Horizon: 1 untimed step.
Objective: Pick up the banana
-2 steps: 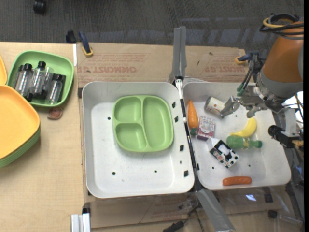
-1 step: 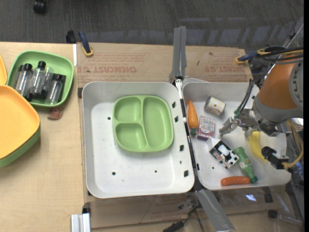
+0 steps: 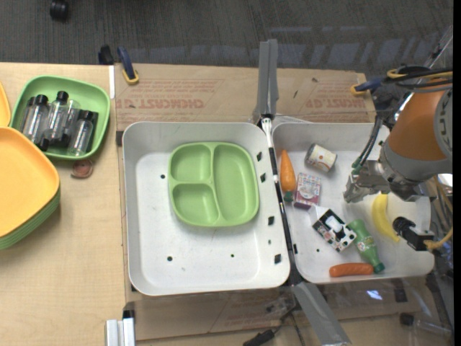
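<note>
A cardboard sheet (image 3: 216, 96) is covering the bench beneath two white bins, with dark carpet (image 3: 216, 13) stretching behind. The banana (image 3: 381, 217) is lying in the right bin (image 3: 324, 265) near its right wall, just under the arm (image 3: 421, 132). The gripper (image 3: 374, 189) is hanging beside it, its state impossible to tell. A green divided plate (image 3: 214, 184) is sitting in the left bin (image 3: 144, 251).
</note>
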{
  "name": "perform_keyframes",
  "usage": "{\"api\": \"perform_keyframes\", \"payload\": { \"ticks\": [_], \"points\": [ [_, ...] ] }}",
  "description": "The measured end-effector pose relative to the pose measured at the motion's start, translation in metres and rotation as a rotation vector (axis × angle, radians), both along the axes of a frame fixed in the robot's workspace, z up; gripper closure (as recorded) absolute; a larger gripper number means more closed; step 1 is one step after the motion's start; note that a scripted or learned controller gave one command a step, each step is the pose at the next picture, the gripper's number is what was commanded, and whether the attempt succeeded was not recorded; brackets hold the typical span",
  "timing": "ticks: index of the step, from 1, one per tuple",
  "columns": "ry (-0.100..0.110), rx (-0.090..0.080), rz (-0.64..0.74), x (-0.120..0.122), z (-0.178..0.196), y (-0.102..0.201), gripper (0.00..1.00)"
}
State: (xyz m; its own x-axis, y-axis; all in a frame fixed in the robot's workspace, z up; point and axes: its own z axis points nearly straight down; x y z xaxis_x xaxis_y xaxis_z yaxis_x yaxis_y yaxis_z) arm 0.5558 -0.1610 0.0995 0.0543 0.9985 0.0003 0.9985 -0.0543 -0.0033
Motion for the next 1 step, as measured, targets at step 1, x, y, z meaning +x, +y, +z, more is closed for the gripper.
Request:
{"api": "perform_keyframes", "payload": {
  "ticks": [1],
  "points": [
    [0.0, 0.001, 0.255, -0.071, -0.009, 0.0296, 1.0]
  ]
}}
